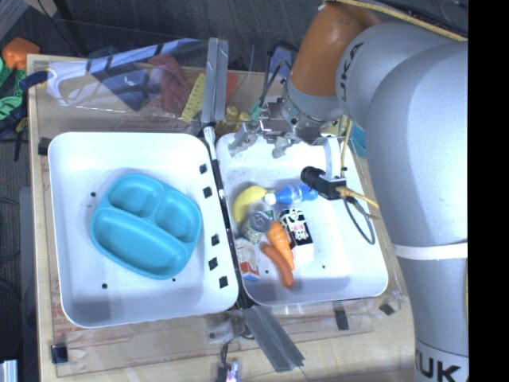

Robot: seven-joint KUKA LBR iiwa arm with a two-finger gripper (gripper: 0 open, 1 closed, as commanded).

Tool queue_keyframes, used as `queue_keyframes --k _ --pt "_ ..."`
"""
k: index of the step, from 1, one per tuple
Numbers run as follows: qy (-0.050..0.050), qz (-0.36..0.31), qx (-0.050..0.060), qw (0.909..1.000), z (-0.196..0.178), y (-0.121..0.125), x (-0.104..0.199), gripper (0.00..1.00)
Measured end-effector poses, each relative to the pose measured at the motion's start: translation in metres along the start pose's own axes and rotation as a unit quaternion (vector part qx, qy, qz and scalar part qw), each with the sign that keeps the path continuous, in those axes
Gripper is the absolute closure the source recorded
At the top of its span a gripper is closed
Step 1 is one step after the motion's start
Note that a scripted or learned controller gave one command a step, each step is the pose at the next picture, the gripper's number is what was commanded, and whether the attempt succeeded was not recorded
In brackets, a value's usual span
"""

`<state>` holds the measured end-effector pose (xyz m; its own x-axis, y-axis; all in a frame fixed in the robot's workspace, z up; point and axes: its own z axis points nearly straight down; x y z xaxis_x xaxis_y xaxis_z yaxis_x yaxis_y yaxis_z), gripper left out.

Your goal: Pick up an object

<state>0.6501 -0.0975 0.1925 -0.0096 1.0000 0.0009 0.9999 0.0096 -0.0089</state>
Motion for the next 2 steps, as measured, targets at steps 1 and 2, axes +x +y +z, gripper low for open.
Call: queue_keyframes --k 1,2 --pt "0.000 0.010 -0.001 0.9999 0.104 -0.022 -0.046 0.00" --pt "0.001 -0.065 0.000 0.9979 0.104 -0.035 -0.058 0.00"
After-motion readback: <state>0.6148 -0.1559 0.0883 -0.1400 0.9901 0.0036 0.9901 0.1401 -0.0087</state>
